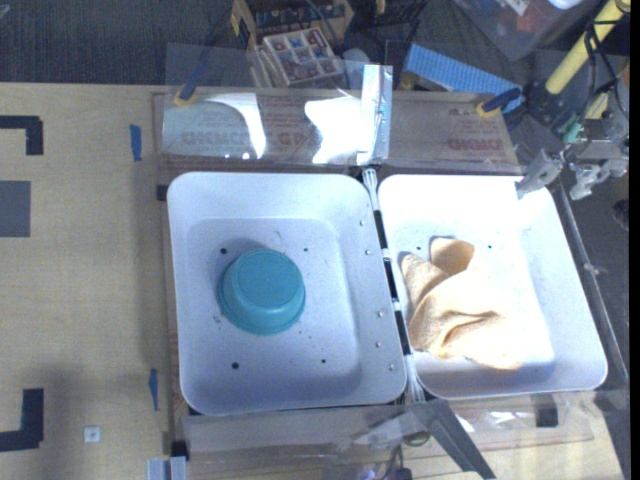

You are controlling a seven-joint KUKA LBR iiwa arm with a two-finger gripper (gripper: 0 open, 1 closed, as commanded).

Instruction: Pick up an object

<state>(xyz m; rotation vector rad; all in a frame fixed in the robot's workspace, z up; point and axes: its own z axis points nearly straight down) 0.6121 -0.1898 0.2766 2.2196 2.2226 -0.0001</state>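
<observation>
Bins nearest the lens; gripper parked off the right bin's far corner.
Left bin (190, 218) holds an upturned teal bowl (262, 290); right bin (560, 268) holds a crumpled tan cloth (450, 303) against its left wall. Gripper (545, 173): open or closed, cannot tell. Cloth lies nearer, down-left of it; bowl further left.
</observation>
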